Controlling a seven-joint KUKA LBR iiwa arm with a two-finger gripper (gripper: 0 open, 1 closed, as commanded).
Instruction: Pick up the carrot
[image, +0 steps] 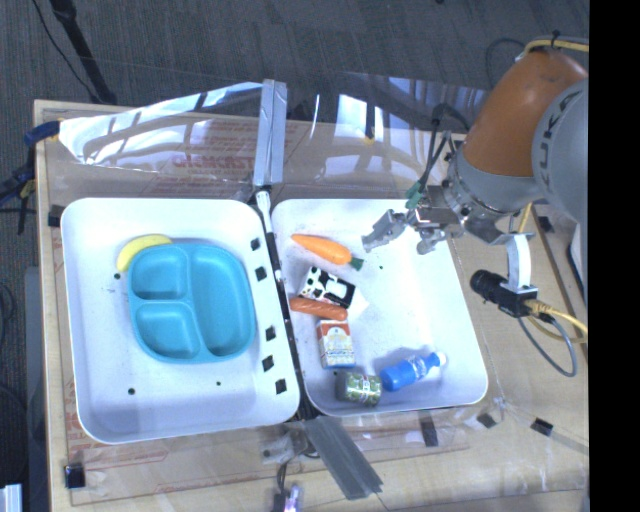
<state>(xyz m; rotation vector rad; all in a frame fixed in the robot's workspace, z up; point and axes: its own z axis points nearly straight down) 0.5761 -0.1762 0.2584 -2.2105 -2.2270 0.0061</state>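
1. Nearest, a green can (357, 388) and blue bottle (410, 370) lie at the right bin's (455, 300) near edge.
2. Farther in, the gripper (405, 232) hangs with fingers spread, holding nothing.
3. Just left of it lies the carrot (322, 249).

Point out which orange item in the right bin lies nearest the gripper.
The carrot, at the bin's far left, green tip toward the gripper. The other orange piece lies lower, beyond the black-and-white box.
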